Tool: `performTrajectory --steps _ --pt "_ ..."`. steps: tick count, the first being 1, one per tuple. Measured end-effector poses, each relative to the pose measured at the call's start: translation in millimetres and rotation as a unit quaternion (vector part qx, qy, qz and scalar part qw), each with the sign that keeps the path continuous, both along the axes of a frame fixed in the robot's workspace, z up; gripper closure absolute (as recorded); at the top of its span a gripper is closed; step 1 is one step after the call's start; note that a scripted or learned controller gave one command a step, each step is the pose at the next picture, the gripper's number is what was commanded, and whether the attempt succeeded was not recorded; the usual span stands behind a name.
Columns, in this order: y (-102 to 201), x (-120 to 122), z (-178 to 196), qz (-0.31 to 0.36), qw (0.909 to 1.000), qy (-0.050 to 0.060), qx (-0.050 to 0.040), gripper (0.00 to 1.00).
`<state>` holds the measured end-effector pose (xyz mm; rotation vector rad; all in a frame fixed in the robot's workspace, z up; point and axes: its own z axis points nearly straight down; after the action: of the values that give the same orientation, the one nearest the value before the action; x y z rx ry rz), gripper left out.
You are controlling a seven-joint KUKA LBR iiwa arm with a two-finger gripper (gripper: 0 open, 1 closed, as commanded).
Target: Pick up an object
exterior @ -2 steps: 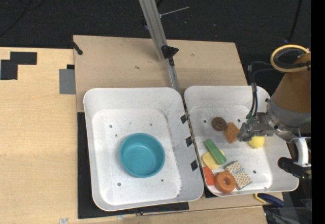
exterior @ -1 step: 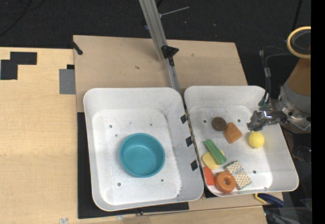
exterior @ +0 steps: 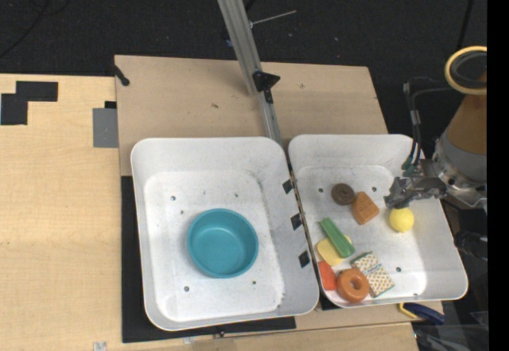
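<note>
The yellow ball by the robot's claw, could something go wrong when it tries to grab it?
Maybe. The yellow ball is round and lies just below the gripper, so a nudge might roll it toward the bin wall. The orange block sits close on the other side, so the gripper might bump it instead.

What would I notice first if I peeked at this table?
Probably the big teal bowl, sitting by itself in the left bin. Next comes the colourful jumble in the right bin: a yellow ball, an orange block, a green stick and an orange ring near the front. The robot's hand reaches in from the right, just above the yellow ball.
</note>
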<state>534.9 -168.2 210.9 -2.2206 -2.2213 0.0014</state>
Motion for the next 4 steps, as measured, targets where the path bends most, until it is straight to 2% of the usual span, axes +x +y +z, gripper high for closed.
performTrajectory --steps 1,2,3,4 --pt "50 -11 13 0.001 1.0 -0.001 0.0001 1.0" --pt "102 -26 8 0.001 1.0 0.0 0.0005 1.0" --pt "147 -30 19 0.001 1.0 0.0 0.0003 1.0" --pt "198 -29 11 0.001 1.0 0.0 -0.0001 1.0"
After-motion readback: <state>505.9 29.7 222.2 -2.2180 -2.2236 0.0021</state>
